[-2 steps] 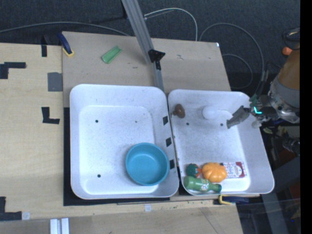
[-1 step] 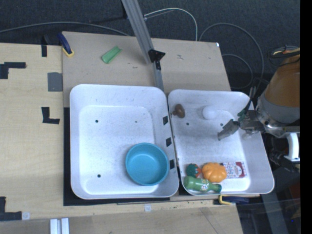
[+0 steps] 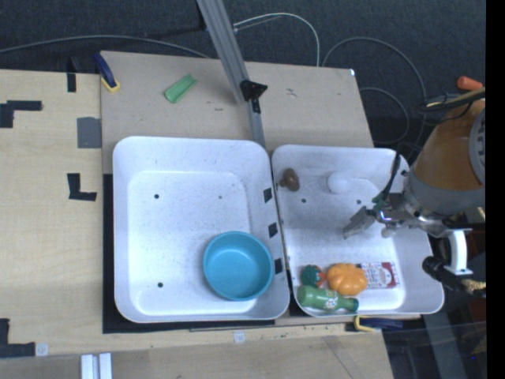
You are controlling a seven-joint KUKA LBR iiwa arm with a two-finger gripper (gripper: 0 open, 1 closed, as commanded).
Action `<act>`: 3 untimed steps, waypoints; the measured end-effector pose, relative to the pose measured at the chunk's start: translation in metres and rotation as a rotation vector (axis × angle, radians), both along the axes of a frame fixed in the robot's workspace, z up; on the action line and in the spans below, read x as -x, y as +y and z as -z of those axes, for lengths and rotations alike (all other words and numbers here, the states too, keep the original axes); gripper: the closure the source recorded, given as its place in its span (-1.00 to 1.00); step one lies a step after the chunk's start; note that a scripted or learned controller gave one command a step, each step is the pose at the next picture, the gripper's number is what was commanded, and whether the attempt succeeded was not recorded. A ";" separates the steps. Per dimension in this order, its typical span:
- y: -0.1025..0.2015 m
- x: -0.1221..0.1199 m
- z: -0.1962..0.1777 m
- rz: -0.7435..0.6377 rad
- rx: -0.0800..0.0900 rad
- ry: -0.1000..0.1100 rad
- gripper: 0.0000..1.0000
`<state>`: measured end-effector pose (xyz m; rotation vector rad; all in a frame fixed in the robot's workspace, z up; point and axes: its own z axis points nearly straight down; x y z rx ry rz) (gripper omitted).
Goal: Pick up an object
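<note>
My gripper [image 3: 361,223] hangs over the middle of the right bin [image 3: 316,219], reaching in from the right below the orange-banded wrist. Nothing shows in its grasp. In this bin a small brown object [image 3: 290,180] lies at the far left and a white ball [image 3: 339,183] sits beside it, both beyond the gripper. Along the near wall lie an orange fruit [image 3: 346,279], a green vegetable [image 3: 323,298], a small red and green piece [image 3: 311,275] and a white and red packet [image 3: 382,275]. A blue bowl [image 3: 237,264] sits in the left bin [image 3: 158,212].
A grey pole [image 3: 225,38] slants over the bench behind the bins. A green block [image 3: 179,88] and a blue and yellow clamp [image 3: 106,71] lie on the bench at the back left. Cables loop behind the right bin.
</note>
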<state>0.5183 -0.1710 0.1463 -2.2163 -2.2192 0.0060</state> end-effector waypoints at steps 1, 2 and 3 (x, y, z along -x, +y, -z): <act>0.001 0.002 0.054 0.000 -0.001 0.002 -1.00; 0.001 0.001 0.041 -0.001 -0.001 -0.002 1.00; 0.002 0.002 -0.001 0.000 0.002 -0.008 1.00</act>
